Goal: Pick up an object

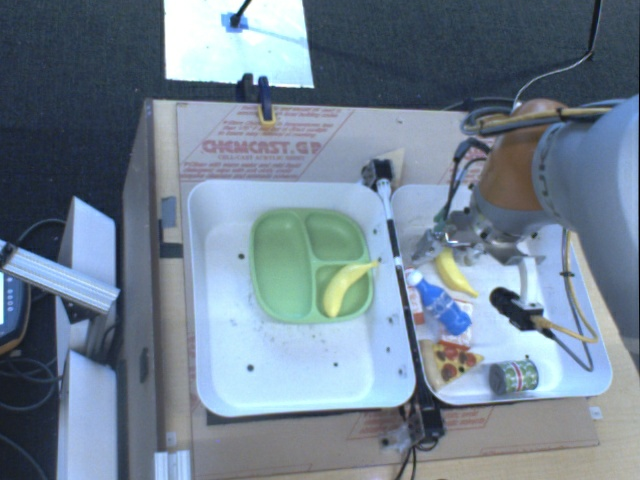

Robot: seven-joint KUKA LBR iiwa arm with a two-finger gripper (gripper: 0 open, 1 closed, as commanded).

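Two white bins (230,388) on bench (300,143)

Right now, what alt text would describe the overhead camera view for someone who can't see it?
A grey robot arm reaches from the right over the right bin, which holds a small banana, bottle, pizza slice and can. The left bin holds a green divided plate with a banana.

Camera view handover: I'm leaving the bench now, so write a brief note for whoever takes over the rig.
Gripper: low in the right bin, beside a banana; nothing seen held.
Right bin also has a blue bottle, pizza slice and small can.
Left bin: green divided plate with a second banana on it.
Done: nothing picked up yet.
Left: grasp one object and lift it.
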